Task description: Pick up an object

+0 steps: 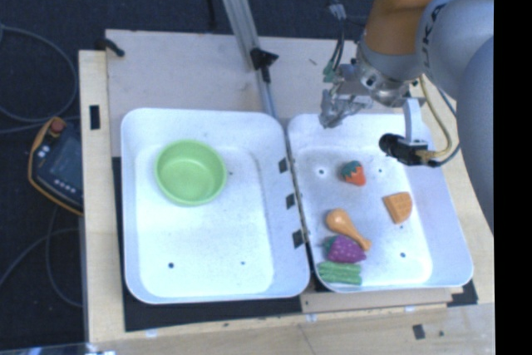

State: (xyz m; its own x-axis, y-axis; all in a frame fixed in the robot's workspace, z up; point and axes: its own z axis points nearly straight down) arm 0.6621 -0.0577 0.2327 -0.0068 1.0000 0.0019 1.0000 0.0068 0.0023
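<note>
Above right bin's [440,262] far-left corner, gripper [332,114] hangs w/ nothing between fingers; can't tell their spread. Nearest obj, strawberry [353,173], lies just below-right. Best approach: centre over it, descend straight, close around body, not leaves.

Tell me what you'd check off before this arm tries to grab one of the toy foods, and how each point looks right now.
1. Targets in the right bin: ok. The strawberry, orange wedge, drumstick, purple grapes and green pod all lie there.
2. Gripper over a target: not ok. It hangs at the bin's far left corner, apart from every toy.
3. Gripper carrying nothing: cannot tell at this sharpness.
4. An easy, separate target: ok. The strawberry and the orange wedge each lie alone.
5. Crowded targets: not ok. The drumstick, grapes and pod lie bunched together.
6. Green bowl: ok, it sits in the left bin, out of the way.
</note>
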